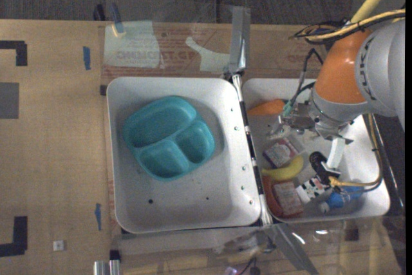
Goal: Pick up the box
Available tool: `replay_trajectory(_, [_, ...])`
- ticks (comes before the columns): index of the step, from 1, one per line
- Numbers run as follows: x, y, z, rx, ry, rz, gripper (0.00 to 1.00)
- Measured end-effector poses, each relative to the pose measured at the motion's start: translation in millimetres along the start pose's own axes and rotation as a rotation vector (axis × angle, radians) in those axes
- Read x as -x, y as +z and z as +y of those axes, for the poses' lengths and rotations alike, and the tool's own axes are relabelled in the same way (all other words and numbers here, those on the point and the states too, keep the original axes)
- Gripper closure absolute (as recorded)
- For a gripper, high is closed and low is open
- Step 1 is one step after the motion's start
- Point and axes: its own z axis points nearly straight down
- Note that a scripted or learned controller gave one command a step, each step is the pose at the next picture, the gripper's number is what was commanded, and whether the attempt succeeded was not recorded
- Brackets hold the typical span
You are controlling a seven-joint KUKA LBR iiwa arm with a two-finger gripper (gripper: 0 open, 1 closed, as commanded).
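We find the gripper point(297, 120) low over the upper part of the right bin point(381, 201), under the grey arm's orange band point(342, 74). Its working end is a dark cluster seen from above, and we cannot tell what state it is in; nothing can be seen held in it.

Just below and left of it lies a small box point(280, 153), flat on the bin floor with a pale printed face. We take this as the task's object, though a second flat packet point(288, 198) with a reddish face lies further down the same bin and could equally answer the description. A banana point(285, 169) rests between the two, touching or nearly touching the box's lower edge. An orange object point(267, 108) sits near the bin's top left.

In our judgement the box is light, stiff card with a smooth face, liable to slide or tip if pinched off-centre. It is best taken across its two narrow sides, away from the banana.

The arm covers the bin's upper right. Small dark, white and blue items point(322, 189) at the lower right are too cluttered to identify. The left bin point(122, 203) holds a teal divided tray point(168, 137).
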Motion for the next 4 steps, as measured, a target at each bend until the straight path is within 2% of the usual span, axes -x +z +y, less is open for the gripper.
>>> replay_trajectory(1, [66.1, 17.4, 30.0, 0.007, 0.151, 0.000, 0.00])
replay_trajectory(2, [-2.6, 16.5, 34.1, 0.008, 0.088, 0.002, 0.00])
replay_trajectory(3, [38.9, 16.7, -64.2, 0.007, 0.152, 0.000, 0.00])
replay_trajectory(4, [41.8, 6.2, -62.2, 0.016, 0.157, -0.004, 1.00])
